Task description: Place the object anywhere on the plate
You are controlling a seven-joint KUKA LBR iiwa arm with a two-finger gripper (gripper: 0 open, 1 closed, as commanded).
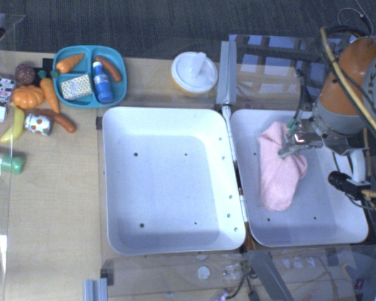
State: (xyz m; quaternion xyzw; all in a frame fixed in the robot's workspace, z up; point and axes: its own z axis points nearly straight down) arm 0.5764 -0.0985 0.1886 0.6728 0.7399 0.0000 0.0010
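Pink cloth (pixel 279 168): a soft, bunched bundle lying in the right bin (pixel 338 227), toward that bin's 9 o'clock side.
Long axis: runs roughly 12 to 6 o'clock, tipped slightly so the upper end leans toward 11; the lower, rounded end points at about 6.
Claw (pixel 297 138): sits at the cloth's upper right edge, about 2 o'clock from the bundle's middle, touching or just over the fabric.
Claw state: cannot tell; the fingertips are lost against the folds, so whether anything is pinched is unclear.
Plate: no bare plate is obvious; the teal divided tray (pixel 116 61) on the desk (pixel 50 218) at far 10 o'clock is already loaded with toy food, and a white lidded cup (pixel 194 72) stands at 11 o'clock.
Risk, grip: a pinch at the edge of limp cloth may catch only one fold, which could slip out on lifting.
Risk, drag: if caught at one end, the long bundle would likely hang and unroll, and could trail over the wall between the bins.
Risk, placement: the trip crosses the left bin (pixel 166 180); a drop there would leave the cloth well apart from any plate.
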